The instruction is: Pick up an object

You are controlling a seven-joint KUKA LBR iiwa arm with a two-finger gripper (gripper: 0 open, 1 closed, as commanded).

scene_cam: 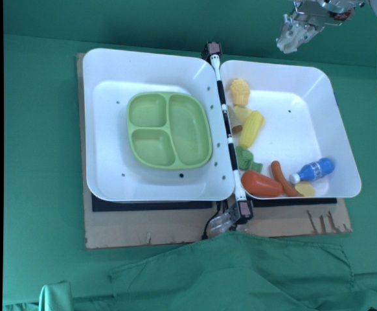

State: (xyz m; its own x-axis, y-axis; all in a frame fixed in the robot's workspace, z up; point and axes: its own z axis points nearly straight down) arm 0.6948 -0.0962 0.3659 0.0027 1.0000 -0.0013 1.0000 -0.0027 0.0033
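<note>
End effector [294, 36] hangs above right bin's [328, 86] far rim, holding nothing; finger spread can't be told. Inside bin: corn cob [251, 128] near divider, blue bottle [313, 170] by near-right corner.

The hand [295, 39] hangs above the right bin's [318, 83] far edge (toys [251, 128] clustered along its left and near sides).

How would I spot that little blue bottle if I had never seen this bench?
Look in the right white bin, at its near right corner. The blue bottle lies on its side there, white cap pointing left toward an orange sausage. It is the sole blue item among yellow, orange and green food.
</note>
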